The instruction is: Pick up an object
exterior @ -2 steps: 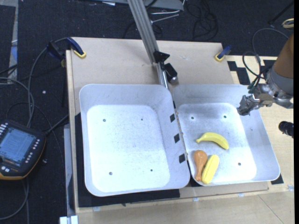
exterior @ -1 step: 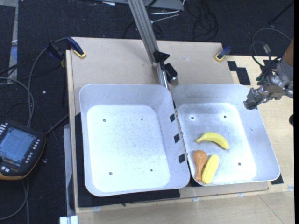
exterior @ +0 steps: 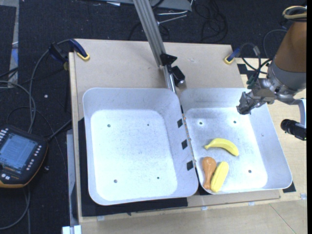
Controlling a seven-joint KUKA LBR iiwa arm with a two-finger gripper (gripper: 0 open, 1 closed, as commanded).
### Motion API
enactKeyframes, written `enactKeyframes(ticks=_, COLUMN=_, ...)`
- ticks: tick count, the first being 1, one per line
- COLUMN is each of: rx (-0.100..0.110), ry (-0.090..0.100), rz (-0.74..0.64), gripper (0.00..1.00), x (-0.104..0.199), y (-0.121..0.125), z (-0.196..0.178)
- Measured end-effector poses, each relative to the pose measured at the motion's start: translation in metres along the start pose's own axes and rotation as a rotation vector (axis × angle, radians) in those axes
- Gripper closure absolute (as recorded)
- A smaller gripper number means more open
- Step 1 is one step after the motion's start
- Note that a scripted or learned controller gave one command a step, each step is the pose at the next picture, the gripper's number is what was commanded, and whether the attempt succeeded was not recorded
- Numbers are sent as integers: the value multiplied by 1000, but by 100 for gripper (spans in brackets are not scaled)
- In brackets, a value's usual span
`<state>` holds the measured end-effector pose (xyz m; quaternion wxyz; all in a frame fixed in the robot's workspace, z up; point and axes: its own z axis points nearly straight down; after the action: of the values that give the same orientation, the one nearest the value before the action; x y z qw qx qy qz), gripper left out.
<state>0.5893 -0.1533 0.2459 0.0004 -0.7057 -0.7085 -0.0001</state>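
Looking down at your bench, you've got the gripper [exterior: 245, 106] hanging over the back right corner of the right bin [exterior: 273, 145], up near the far rim. It's small and dark from this angle, so you honestly can't tell how its fingers are set. Nothing visible is caught in it, as far as the view lets you judge.

Your pickable stuff is all in that same right bin, toward the front. There's a yellow banana [exterior: 222, 146] lying roughly mid-bin, curved, well apart from the gripper. Just in front of it, near the front left corner of the bin, an orange piece that looks like a toy drumstick or carrot [exterior: 208, 169] lies right beside a second yellow piece, maybe a corn cob or another banana [exterior: 220, 175]. Those two are touching or very nearly so, lying side by side and pointing front to back.

The left bin [exterior: 97, 130] sits next to it, their inner edges overlapping a bit down the middle, with a few black tabs along that seam.

Around the bench you can see a slanted aluminium pole [exterior: 151, 28] running from the top of the view down to the seam between the bins, clamps with yellow tips [exterior: 80, 52] at the back corners of the board, and a teach pendant [exterior: 19, 155] on the floor off to the left with cables trailing around it.
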Motion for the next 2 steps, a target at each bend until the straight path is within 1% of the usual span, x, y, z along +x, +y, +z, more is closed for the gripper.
enactKeyframes(ticks=2, rx=0, ry=0, rz=-1, gripper=100, x=99, y=28, z=22)
